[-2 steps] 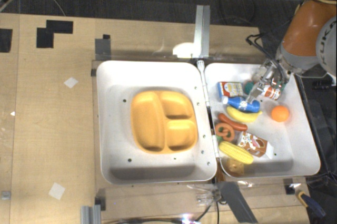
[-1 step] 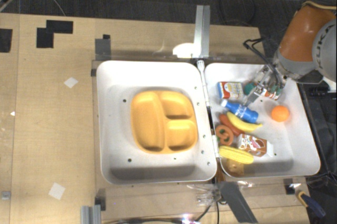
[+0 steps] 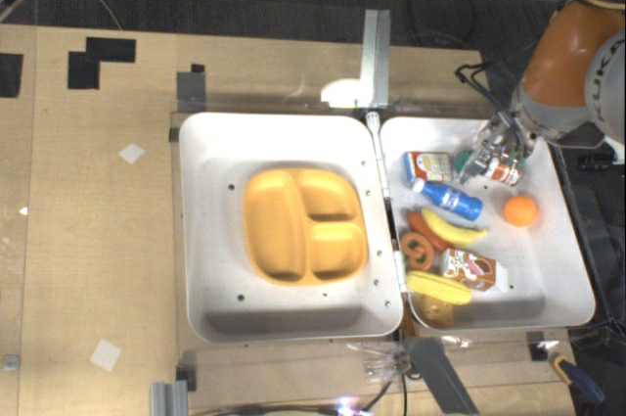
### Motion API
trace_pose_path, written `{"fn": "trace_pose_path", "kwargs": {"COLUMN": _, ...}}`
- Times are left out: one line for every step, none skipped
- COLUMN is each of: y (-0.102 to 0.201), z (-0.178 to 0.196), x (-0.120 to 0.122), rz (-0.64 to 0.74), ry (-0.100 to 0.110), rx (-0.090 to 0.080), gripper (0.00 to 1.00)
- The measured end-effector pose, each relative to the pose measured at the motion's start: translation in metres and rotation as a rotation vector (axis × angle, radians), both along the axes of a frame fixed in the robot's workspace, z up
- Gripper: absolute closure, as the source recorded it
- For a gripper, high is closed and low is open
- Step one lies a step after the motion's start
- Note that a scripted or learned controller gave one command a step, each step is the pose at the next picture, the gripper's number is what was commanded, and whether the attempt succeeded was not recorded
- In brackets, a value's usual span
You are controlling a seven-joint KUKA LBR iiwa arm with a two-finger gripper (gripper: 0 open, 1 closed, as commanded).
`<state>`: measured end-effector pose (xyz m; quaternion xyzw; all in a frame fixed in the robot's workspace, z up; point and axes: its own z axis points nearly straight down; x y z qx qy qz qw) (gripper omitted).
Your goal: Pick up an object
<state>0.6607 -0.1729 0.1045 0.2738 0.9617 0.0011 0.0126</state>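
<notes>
Bottle (image 3: 452, 201) of blue and white lay on its side near the middle of the right bin (image 3: 572, 292), its long axis running from upper left to lower right, the white cap end toward the upper left. One banana (image 3: 453, 229) lay just below the bottle, nearly parallel to it. One orange ball (image 3: 521, 211) sat to the right of the bottle, apart from it. One small carton (image 3: 427, 165) with red and green print lay just above the bottle's cap end. One red-banded can (image 3: 503, 173) lay up and to the right of the bottle. One brown ring (image 3: 419, 250) sat below and left of the bottle, one printed packet (image 3: 472, 268) lay below the banana, and one corn cob (image 3: 437, 287) lay below that. One yellow divided tray (image 3: 302, 223) rested in the left bin (image 3: 210, 208), well left of the bottle.

Reaching in from the right, the arm (image 3: 572, 62) bent downward, its gripper (image 3: 486, 159) hanging above the bottle, between the carton and the can. Whether its claw was spread or pressed together could not be told.
</notes>
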Motion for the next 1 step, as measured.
{"fn": "trace_pose_path", "kwargs": {"y": 0.0538, "z": 0.0977, "x": -0.0306, "rz": 0.025, "ry": 0.004, "rx": 0.003, "gripper": 1.0}}
